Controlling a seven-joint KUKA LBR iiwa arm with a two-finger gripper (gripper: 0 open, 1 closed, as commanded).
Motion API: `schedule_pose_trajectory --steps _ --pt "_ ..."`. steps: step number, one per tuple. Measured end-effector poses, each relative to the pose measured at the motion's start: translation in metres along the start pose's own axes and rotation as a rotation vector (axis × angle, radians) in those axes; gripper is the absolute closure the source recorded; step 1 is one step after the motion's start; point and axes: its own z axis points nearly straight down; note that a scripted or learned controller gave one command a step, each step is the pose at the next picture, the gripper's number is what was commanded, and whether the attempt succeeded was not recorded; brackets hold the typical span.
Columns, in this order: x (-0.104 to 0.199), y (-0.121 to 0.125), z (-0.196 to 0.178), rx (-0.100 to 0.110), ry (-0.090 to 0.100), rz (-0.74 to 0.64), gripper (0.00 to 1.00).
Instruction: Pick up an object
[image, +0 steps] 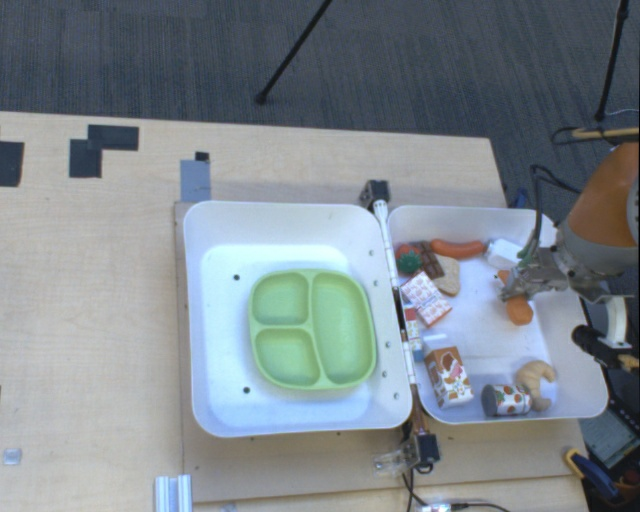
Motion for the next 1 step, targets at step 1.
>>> schedule_pose_trajectory --steps 1 --pt "0.0743 -0.0012 -0.1346 0.004 0.001 -0.001 1.0"
